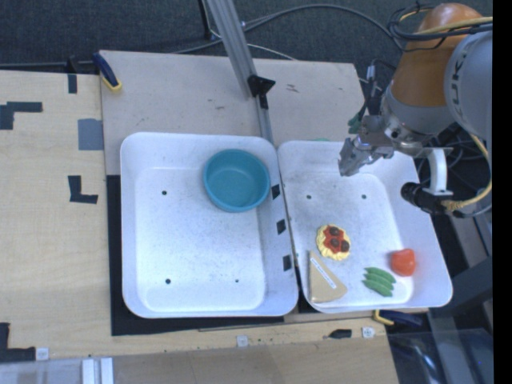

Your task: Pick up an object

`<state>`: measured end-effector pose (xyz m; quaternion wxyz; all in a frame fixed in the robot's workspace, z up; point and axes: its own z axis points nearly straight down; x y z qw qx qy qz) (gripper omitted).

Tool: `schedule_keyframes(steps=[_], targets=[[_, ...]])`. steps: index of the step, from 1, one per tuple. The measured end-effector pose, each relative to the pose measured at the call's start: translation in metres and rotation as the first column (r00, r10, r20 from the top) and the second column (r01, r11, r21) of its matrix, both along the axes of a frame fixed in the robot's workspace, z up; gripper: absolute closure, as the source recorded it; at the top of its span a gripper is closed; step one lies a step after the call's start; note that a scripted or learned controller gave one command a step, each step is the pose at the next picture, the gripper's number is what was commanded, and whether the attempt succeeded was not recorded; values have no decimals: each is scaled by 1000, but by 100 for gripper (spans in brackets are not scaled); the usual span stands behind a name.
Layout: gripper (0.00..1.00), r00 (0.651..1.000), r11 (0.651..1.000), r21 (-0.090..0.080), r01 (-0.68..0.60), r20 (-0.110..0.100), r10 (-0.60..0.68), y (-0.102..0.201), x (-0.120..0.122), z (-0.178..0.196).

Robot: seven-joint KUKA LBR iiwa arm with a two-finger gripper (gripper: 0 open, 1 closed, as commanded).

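Observation:
My gripper (350,166) hangs over the far part of the right bin (304,206), with nothing seen between its fingers. Toward the near end of that bin lie a small round pizza toy (334,242), a sandwich wedge (324,280), a green pea pod (379,281) and a red-orange pepper (403,262). All of these sit well below the gripper in the view, apart from it. A blue bowl (236,179) stands upright in the far right part of the left bin (152,238).
A slanted metal pole (236,42) runs from the top of the view down to the divide between the bins. Cables and a white fitting (436,178) hang beside the arm at the right bin's far right edge. A blue-yellow clamp (106,71) sits at the bench's far left corner.

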<state>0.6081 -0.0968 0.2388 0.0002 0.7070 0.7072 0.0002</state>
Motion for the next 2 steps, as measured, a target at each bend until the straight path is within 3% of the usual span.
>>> schedule_keyframes(steps=[2], targets=[[100, 1000, 1000, 1, -4, -1, 4, 110, -15, -2]])
